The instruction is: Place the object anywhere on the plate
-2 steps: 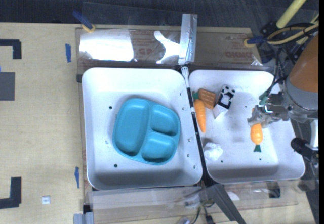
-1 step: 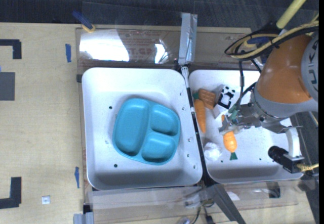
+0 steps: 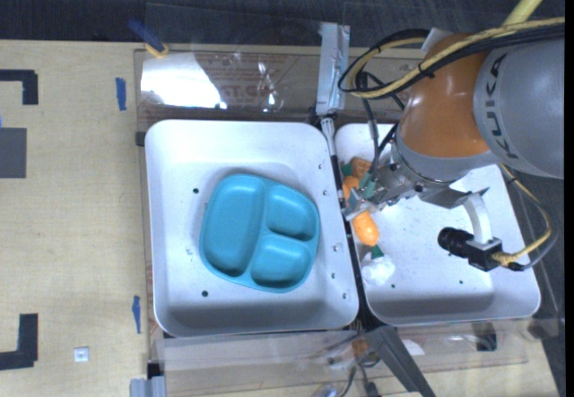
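**Arm low over the right bin's left edge, plate in the left bin**

Look at the left bin (image 3: 170,153) first: you see the blue plate (image 3: 260,231) lying flat near its middle, three compartments facing up, one long one on the left and two smaller ones on the right.

Now look right. The grey arm (image 3: 529,108) with its orange band (image 3: 444,113) comes in from the upper right and bends down over the right bin (image 3: 448,283). You find the gripper (image 3: 366,192) at that bin's left side, close to the wall shared by the two bins. Whether it is closed on anything you cannot tell; the wrist covers it and the area is cluttered.

Just below the gripper you see a small orange object (image 3: 364,226) lying on the right bin's floor, hard against the dividing wall. Another bit of orange (image 3: 358,169) shows just above the gripper. Below the orange object lie a small green piece (image 3: 376,251) and a white lump (image 3: 378,271), near each other along the same wall.

A black fitting (image 3: 466,245) with a yellow cable hangs off the arm over the right bin's middle.
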`<state>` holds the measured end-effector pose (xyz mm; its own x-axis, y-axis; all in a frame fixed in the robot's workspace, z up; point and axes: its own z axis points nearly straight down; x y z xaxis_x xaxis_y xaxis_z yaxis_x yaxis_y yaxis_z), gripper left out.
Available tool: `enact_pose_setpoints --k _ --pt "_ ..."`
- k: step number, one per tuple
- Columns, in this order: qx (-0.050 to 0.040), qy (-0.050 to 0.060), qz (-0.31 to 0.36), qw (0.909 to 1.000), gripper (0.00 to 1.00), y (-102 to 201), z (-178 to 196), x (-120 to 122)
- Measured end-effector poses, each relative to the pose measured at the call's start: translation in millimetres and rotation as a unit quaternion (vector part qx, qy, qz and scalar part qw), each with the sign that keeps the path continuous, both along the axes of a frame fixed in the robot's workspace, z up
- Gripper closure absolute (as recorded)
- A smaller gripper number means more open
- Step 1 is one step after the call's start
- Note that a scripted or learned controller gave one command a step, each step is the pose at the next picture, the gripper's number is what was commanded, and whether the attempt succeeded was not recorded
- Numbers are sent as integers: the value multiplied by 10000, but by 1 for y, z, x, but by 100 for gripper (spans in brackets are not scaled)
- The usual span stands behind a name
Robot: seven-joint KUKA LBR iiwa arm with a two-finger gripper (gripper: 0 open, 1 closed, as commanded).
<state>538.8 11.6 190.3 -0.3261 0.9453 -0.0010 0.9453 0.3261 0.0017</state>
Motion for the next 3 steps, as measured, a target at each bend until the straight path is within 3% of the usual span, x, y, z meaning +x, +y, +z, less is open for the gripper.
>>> enact_pose_setpoints --k 1,2,3 --pt "0 -1 -2 10000 0 0 0 0" --pt "-2 -19 0 10000 100 0 10 1" --pt "6 22 1736 9848 100 34 -6 -57"
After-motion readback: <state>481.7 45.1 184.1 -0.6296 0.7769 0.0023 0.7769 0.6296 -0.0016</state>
